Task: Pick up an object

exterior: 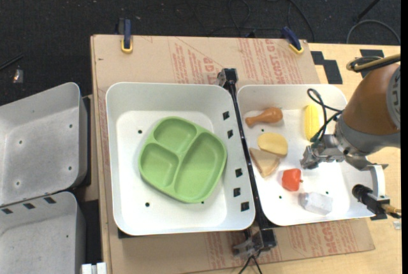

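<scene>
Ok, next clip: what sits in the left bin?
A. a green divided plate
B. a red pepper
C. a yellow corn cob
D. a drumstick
A: the green divided plate lies alone in the left bin, while the corn cob, drumstick and red piece are all in the right bin.

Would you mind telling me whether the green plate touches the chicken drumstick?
Apart. The camera view shows the plate in the left bin and the drumstick in the right bin, with both bin walls between them.
</scene>
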`<action>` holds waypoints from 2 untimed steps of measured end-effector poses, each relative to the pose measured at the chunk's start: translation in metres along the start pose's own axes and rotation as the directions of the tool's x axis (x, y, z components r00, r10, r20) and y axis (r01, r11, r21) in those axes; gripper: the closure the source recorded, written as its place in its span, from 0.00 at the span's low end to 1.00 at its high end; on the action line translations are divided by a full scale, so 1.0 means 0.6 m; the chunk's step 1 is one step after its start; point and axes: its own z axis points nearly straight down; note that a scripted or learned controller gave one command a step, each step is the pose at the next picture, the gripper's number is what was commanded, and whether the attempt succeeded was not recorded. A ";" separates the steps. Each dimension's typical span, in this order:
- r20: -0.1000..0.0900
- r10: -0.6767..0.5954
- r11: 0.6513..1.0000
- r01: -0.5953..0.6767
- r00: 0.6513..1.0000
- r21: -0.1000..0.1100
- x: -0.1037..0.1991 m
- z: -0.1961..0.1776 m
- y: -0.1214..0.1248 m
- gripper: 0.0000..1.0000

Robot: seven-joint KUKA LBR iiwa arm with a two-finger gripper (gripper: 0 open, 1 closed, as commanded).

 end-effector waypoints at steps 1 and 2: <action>0.001 -0.004 1.000 0.004 1.000 -0.002 0.012 -0.082 -0.010 1.00; 0.001 -0.004 1.000 0.004 1.000 -0.003 0.013 -0.151 -0.013 1.00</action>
